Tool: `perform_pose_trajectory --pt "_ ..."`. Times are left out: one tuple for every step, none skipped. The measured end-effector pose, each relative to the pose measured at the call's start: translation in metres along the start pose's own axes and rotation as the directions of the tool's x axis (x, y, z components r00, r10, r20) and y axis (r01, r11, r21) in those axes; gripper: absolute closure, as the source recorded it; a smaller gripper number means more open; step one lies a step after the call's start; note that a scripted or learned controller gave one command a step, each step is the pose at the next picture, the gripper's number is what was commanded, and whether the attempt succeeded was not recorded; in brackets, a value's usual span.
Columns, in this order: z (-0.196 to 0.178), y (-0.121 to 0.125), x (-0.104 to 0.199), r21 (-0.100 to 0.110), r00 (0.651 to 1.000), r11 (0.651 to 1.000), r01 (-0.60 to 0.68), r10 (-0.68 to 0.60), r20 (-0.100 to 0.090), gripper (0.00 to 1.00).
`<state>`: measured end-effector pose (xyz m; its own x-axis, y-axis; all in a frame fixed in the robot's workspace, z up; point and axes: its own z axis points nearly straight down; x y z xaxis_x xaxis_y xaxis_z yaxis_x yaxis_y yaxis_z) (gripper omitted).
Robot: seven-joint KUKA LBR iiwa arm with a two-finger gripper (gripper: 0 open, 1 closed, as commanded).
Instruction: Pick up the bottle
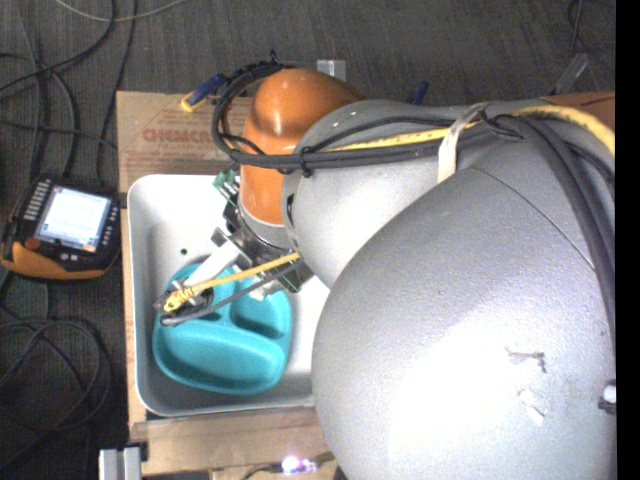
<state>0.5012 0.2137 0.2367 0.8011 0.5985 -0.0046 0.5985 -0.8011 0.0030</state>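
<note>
A teal plastic bottle (225, 346) lies in the front part of the left white bin (150, 208). My gripper (232, 260) hangs low over the bin below the orange wrist band (285, 128), right at the bottle's upper edge. A yellow cable (235, 276) and black cables cross in front of it and blur its outline. Whether it touches the bottle I cannot make out. The arm's big grey body (470, 308) hides the bottle's right end and the bin's right side.
A control pendant with a lit screen (65, 228) lies on the floor left of the bin. A cardboard sheet (155, 133) sticks out behind the bin. Loose cables (60, 28) run over the dark floor.
</note>
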Motion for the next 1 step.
perform_pose_trajectory --pt "-0.1715 0.0797 -0.0425 0.001 1.0 1.0 -0.007 0.007 -0.001 1.0"
